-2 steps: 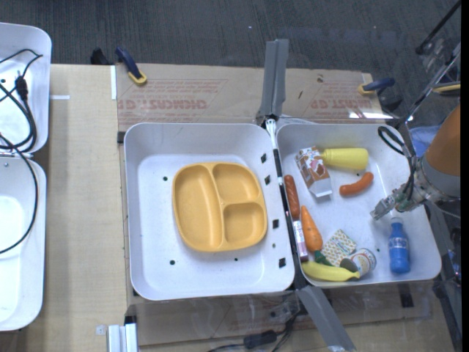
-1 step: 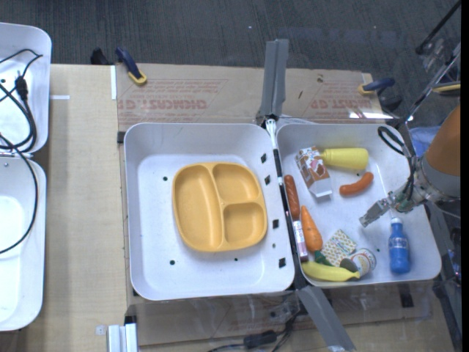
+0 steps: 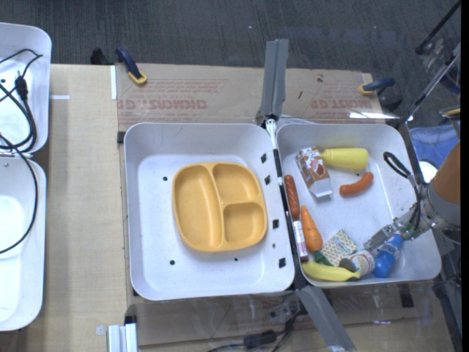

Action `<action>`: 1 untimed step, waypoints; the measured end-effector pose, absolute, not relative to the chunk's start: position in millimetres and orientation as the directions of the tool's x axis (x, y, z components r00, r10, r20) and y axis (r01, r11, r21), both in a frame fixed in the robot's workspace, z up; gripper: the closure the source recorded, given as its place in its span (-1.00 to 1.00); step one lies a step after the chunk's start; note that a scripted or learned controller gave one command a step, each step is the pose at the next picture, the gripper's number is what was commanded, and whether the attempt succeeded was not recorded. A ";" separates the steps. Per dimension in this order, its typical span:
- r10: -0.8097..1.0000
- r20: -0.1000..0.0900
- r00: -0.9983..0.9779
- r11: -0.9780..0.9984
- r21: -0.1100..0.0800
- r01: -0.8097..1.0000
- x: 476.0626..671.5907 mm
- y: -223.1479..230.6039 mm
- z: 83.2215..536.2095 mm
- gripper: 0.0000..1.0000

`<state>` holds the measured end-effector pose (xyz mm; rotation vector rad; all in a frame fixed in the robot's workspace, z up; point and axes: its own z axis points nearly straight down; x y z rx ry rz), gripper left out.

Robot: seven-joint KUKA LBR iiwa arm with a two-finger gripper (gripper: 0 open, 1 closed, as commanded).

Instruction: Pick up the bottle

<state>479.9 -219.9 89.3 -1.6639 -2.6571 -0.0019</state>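
Two shallow white plastic bins: left bin [image 3: 146,196] and right bin [image 3: 399,185], smooth, semi-gloss, light sheen on rims. Yellow three-compartment plastic tray [image 3: 218,205] in left bin, smooth, matt-satin. Brown corrugated cardboard sheet [image 3: 198,97] beyond the bins, matt, printed lettering. Pale wooden bench top [image 3: 80,196], matt, fine grain. Dark grey carpet floor [image 3: 220,20] at far side, rough woven texture. Small blue plastic bottle [image 3: 386,259], glossy, near right corner of right bin. Yellow plastic squeeze bottle [image 3: 344,158], smooth satin. Toy banana [image 3: 330,271], carrot [image 3: 311,229] and sausage [image 3: 356,185]: smooth moulded plastic, slight shine. Metal gripper [image 3: 392,233], dull grey.
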 end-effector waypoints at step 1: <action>0.901 0.004 -0.434 0.434 -0.002 0.901 481.2 -220.7 97.0 1.00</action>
